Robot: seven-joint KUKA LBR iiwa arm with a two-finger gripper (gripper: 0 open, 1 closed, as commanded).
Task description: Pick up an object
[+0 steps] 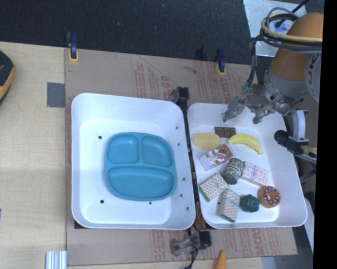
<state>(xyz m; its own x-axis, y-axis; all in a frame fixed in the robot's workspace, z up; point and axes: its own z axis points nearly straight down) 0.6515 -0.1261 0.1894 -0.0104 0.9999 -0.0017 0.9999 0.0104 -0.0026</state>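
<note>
Gripper (248, 110), fingers spread and grasping nothing, poised over right bin (293, 181) far rim; 1 chocolate bar (225, 131) lying just below-left of fingertips, long axis left-right.

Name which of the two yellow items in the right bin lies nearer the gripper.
The banana, curved, right of the rounder yellow piece; it lies closer below the gripper.

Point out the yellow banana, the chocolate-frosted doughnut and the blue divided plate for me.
yellow banana (246, 142), camera view, middle of its curve
chocolate-frosted doughnut (269, 196), camera view, its frosted ring
blue divided plate (139, 184), camera view, large lower compartment
</note>
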